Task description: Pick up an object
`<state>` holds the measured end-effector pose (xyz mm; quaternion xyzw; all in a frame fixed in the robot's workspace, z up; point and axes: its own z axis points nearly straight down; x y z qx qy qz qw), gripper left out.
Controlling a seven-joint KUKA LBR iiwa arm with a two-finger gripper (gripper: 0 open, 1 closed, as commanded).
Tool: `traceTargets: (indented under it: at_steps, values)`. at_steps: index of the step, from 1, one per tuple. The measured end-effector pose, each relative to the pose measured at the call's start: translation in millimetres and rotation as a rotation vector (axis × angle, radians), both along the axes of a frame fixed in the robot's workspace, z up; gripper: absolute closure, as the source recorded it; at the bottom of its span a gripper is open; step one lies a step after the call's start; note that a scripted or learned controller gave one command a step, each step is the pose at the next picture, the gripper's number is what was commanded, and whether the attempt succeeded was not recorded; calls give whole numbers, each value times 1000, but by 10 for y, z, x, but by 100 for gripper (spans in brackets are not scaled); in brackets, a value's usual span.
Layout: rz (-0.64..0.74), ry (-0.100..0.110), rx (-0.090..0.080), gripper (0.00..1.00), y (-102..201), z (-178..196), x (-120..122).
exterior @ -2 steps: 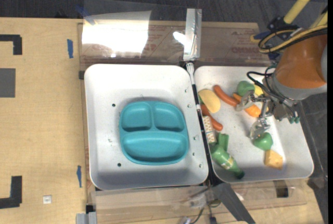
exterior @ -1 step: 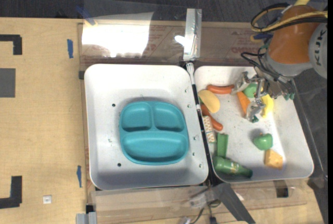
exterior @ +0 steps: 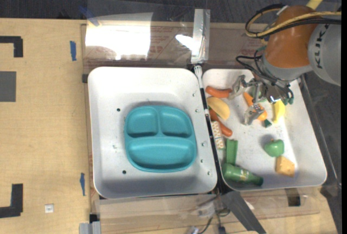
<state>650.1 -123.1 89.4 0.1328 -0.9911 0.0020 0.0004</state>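
Two white bins sit side by side on the bench. The left bin (exterior: pixel 103 92) holds a teal divided plate (exterior: pixel 160 137), lying flat near the bin's middle, with three compartments facing up. The right bin (exterior: pixel 309 140) holds a scatter of toy food. At its far left lies an orange carrot (exterior: pixel 218 92), with a yellow lemon-shaped piece (exterior: pixel 219 107) just near of it, and a small red-orange piece (exterior: pixel 224 130) nearer still along the left wall. A pale corn cob (exterior: pixel 218 135) lies against the divider between the bins. In the near left corner a green bottle (exterior: pixel 241 174) lies on its side, with a green cylinder (exterior: pixel 231 151) just beside it on the far side. Toward the right, a green pepper (exterior: pixel 274 147) sits near a yellow-orange wedge (exterior: pixel 285 165). The arm (exterior: pixel 290 43) reaches in from the right, and the gripper (exterior: pixel 255 105) hangs low over the far middle of the right bin, among small orange, yellow and green pieces (exterior: pixel 274 111). The metal fingers (exterior: pixel 252 114) point down toward the bin floor; whether the jaws are spread or pressed together cannot be told, nor whether anything lies between them.
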Motion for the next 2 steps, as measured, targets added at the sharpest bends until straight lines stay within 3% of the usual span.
traceTargets:
  at_steps: [1,2]
  values:
    - [0,13,-6,0,36,10,61]
    - [-19,-1,6,0,-61,-5,2]
